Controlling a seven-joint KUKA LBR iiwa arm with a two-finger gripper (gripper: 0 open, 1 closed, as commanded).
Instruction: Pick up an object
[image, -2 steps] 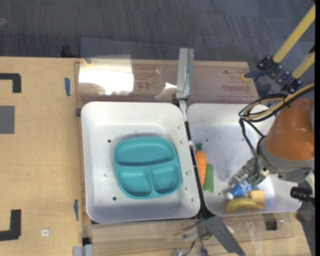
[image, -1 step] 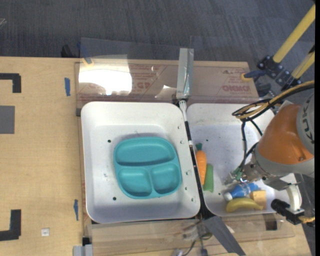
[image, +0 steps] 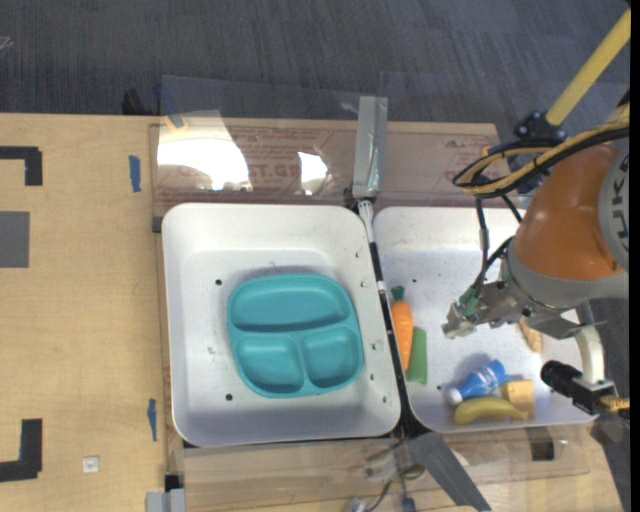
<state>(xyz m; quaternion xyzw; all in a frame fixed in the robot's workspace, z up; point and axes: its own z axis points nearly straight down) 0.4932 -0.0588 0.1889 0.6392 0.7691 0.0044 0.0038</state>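
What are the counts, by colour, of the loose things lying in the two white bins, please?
Teal: 1, the divided tray
Orange: 1, the carrot
Green: 1, the green piece
Blue: 1, the bottle
Yellow: 1, the banana
Total: 5

Two white bins (image: 190, 300) (image: 440, 240). One teal divided tray (image: 293, 333). One carrot (image: 402, 330). One blue bottle (image: 477, 380). One banana (image: 485, 411).
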